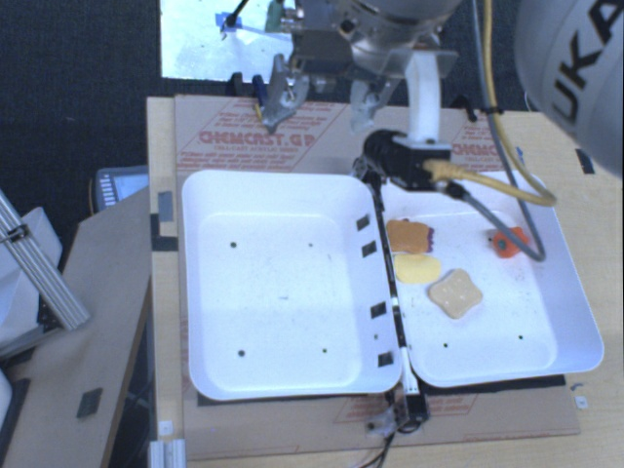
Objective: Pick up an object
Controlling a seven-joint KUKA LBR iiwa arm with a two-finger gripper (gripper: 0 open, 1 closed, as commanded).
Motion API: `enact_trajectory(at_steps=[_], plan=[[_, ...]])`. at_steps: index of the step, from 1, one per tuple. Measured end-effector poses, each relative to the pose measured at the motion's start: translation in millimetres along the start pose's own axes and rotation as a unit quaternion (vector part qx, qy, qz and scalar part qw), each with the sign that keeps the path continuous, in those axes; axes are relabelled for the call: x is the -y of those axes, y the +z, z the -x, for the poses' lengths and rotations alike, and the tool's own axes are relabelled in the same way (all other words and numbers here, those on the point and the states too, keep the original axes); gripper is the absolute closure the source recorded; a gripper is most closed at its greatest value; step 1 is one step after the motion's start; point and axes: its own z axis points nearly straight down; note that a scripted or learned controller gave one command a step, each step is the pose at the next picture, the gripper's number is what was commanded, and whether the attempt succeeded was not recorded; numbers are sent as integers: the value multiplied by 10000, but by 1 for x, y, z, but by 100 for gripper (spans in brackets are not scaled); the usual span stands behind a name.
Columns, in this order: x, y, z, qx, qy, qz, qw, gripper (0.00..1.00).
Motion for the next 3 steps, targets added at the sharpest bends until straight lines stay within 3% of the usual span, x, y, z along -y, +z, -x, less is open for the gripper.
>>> enact_trajectory(at_steps=[2,3], plan=[[0,0,0,0,0,0,10000,0],[-134,185,5,33,33,-61,10000,0]])
